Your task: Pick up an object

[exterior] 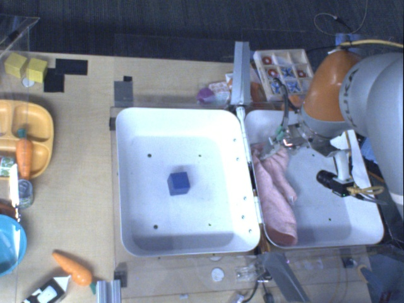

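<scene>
Bench seen from above, two white bins side by side.

Left bin [136, 131]: one small blue cube [178, 182], sitting a little left of centre on the bin floor, well apart from all walls.

Right bin [353, 229]: a pink cloth [276, 194] lies bunched in a long strip along the left wall, running from the far-left part of the bin to the near-left corner. Its near end is rolled against the bin wall.

Arm [372, 100] comes in from the right, grey with the orange band [325, 87] showing above the wrist. Gripper [284, 139] is low over the far-left part of the right bin, at the far end of the pink cloth. Contact with the cloth cannot be made out. Whether the gripper is spread or closed cannot be told from this angle; nothing is visibly held.

Outside the bins:
- Far left: two yellow blocks [26, 68] beside flat black pieces [63, 72].
- Left edge: yellow divided tray [35, 115] with a carrot [23, 158] lying in it; blue bowl [9, 245] nearer.
- Near left: a second carrot [72, 268] on the bench top.
- Beyond the bins: a small purple object [205, 95] and a patterned box [284, 71].
</scene>
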Motion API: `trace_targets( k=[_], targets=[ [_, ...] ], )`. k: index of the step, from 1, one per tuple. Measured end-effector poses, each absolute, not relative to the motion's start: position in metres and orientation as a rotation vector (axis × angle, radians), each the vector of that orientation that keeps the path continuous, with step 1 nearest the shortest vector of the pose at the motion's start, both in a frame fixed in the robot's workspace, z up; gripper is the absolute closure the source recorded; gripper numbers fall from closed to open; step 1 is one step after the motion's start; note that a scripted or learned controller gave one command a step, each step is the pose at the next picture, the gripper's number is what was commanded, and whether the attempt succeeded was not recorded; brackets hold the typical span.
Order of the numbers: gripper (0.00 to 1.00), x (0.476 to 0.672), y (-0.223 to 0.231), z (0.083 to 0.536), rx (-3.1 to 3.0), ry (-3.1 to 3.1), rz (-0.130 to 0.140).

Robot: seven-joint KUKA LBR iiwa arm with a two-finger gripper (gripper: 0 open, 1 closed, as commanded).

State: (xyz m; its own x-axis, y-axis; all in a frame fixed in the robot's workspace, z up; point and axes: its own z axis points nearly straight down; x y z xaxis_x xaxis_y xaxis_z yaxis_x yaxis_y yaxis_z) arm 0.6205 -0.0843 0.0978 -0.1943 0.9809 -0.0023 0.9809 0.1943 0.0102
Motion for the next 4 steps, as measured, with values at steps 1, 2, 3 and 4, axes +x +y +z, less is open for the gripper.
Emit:
trace_targets(
  k=[1,2,3,4],
  targets=[
    [0.0,0.563,-0.088,0.093,1.934,2.453,0.02],
    [1.0,0.566,-0.085,0.106,1.927,2.452,0.031],
    [1.0,0.64,-0.055,0.257,1.72,2.615,0.01],
    [1.0,0.629,-0.069,0.204,1.469,2.77,0.004]
  ],
)
